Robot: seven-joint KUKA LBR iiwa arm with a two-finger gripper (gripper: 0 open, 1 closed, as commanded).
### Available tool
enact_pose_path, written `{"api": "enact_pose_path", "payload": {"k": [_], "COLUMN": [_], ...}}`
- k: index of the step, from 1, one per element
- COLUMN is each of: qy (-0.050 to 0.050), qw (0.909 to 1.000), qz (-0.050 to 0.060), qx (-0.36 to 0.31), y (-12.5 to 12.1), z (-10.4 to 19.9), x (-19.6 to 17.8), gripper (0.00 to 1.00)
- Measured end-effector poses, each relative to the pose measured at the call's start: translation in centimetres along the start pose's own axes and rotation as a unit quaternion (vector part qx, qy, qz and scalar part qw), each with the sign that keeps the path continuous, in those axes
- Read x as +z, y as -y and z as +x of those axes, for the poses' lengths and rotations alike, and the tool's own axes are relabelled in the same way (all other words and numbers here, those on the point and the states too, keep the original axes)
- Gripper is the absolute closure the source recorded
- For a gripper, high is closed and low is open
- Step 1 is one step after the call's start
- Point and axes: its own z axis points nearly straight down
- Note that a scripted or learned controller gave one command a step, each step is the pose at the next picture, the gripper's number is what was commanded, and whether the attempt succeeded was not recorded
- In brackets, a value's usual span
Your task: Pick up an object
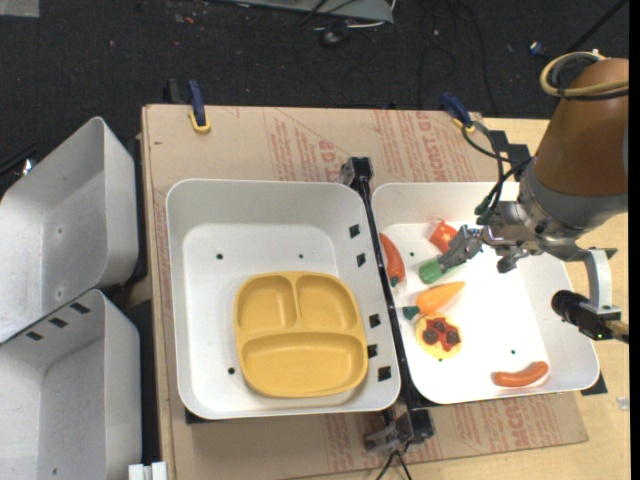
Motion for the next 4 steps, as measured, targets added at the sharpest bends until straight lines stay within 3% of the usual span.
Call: {"api": "enact_pose_path", "payload": {"k": [1, 4], "qy": [0.001, 0.0], "qw": [1.0, 1.0], "qz": [-0.006, -0.004], "qx": [-0.001, 0.0], "y": [-0.2, 1.4], "z": [0.0, 0.2], "x": [-0.6, 16.1], "gripper": [0.0, 0.0]}}
